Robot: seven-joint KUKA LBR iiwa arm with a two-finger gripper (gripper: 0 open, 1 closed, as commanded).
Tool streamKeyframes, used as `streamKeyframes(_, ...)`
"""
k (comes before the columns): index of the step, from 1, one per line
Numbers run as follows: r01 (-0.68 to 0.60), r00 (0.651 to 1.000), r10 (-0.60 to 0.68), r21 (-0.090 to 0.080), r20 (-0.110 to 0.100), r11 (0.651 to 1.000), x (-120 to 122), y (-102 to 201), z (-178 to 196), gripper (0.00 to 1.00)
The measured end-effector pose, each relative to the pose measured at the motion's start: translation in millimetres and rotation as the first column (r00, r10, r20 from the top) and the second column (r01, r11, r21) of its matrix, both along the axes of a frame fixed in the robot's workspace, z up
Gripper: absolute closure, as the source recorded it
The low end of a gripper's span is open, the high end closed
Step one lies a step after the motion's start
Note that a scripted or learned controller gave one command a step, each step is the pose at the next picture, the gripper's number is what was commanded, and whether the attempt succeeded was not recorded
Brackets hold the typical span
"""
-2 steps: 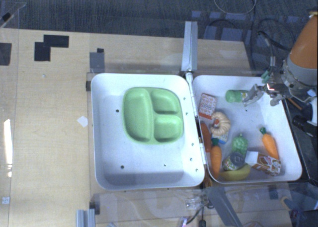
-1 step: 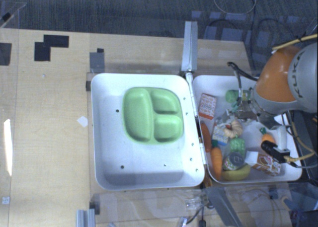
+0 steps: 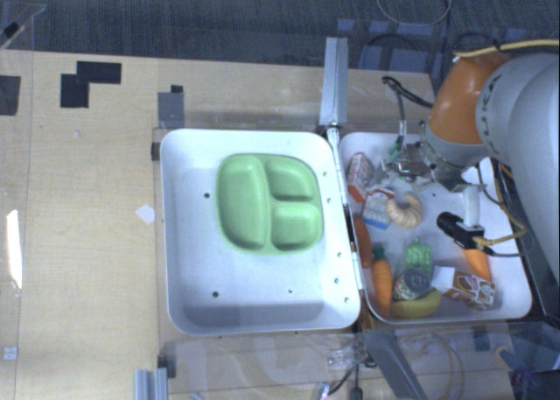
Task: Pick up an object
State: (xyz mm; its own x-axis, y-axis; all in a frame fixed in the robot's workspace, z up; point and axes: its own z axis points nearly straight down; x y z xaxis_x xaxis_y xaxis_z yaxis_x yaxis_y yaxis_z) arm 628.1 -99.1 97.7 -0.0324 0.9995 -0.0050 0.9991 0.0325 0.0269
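Gripper (image 3: 404,162) is hanging low over the back part of the right bin (image 3: 518,304), at the end of the grey arm (image 3: 525,118) coming in from the right. Cannot tell whether it is spread or pressed together; the wrist is blocking that. Nothing is showing as held.

Just in front of the gripper a ring-shaped pastry (image 3: 405,210) is lying flat. A small blue and white carton (image 3: 376,212) is sitting just left of the pastry, touching or nearly touching it. A red and white packet (image 3: 358,171) is lying at the bin's back left, near the gripper.

All pickable objects are sitting in this right bin. Toward the front, a green item (image 3: 419,255) is lying in the middle, with a round can (image 3: 413,284) just in front of it. A banana (image 3: 416,305) is curving along the front wall, touching the can. A carrot (image 3: 381,277) is lying left of the can, running along the left wall. On the right side an orange piece (image 3: 478,263) is lying near the wall, and a printed packet (image 3: 473,290) is sitting just in front of it.

The left bin (image 3: 188,306) is holding a green divided tray (image 3: 267,201), lying flat near the middle and back. Both bins are sitting side by side on the pale wooden bench (image 3: 79,241).
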Motion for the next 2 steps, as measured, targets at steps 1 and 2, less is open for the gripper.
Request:
streamKeyframes(1, -0.091, 0.996, 0.091, 0.002, -0.019, 0.996, -36, -30, 88, 0.00)
streamKeyframes(2, 0.050, 0.999, -0.050, 0.005, -0.007, 0.999, -16, -11, -2, 0.00)
